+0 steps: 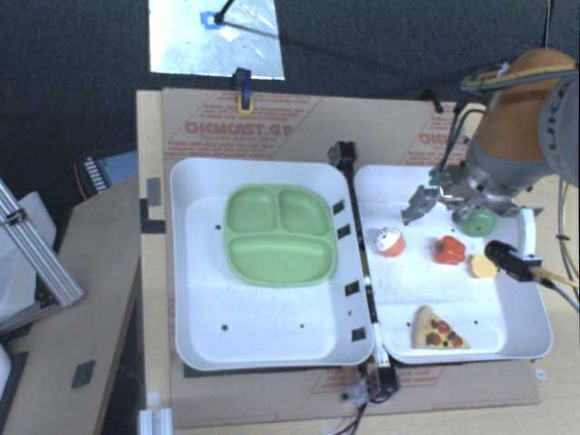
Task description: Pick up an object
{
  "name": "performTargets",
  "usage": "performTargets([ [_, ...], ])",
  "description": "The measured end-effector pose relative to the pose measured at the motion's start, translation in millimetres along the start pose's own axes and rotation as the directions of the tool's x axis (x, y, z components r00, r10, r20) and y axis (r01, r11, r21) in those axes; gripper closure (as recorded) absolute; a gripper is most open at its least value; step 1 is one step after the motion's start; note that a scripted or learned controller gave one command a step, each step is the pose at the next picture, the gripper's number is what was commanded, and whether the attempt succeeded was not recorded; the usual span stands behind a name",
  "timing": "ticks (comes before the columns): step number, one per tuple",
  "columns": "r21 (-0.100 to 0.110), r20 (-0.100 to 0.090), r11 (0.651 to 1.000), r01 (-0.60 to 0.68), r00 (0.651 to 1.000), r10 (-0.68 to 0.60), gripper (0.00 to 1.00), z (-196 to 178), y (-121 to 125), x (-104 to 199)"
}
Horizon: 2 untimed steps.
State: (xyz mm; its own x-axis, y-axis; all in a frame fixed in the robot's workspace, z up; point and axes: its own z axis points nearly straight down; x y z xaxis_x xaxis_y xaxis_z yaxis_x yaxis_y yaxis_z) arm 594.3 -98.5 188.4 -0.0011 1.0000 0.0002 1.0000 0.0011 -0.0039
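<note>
The jaws of the gripper (422,205) stand slightly parted, holding nothing, just above-right of the white-and-red ball (390,241). Right of that ball lies a red pepper (448,250); below it, a pizza slice (436,330).

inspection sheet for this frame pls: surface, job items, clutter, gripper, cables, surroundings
Surface: two shallow white bins, left bin and right bin, on a cardboard-covered bench.
Job's things: in the right bin, a white-and-red round toy, a red pepper-like toy, a yellow chunk, a toy pizza slice, and a green round toy partly under the arm.
Clutter: light green divided plastic plate in the left bin.
Grippers: two-finger gripper above the right bin, holding nothing visible.
Cables: black cable over the right bin's edge.
Surroundings: dark backdrop; silver sheet behind the bench.
</note>
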Motion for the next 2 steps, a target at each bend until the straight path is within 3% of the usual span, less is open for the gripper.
performTargets([
  [2,-0.003,0.000,1.000,0.001,1.000,-0.001,0.00,101,10,4],
])
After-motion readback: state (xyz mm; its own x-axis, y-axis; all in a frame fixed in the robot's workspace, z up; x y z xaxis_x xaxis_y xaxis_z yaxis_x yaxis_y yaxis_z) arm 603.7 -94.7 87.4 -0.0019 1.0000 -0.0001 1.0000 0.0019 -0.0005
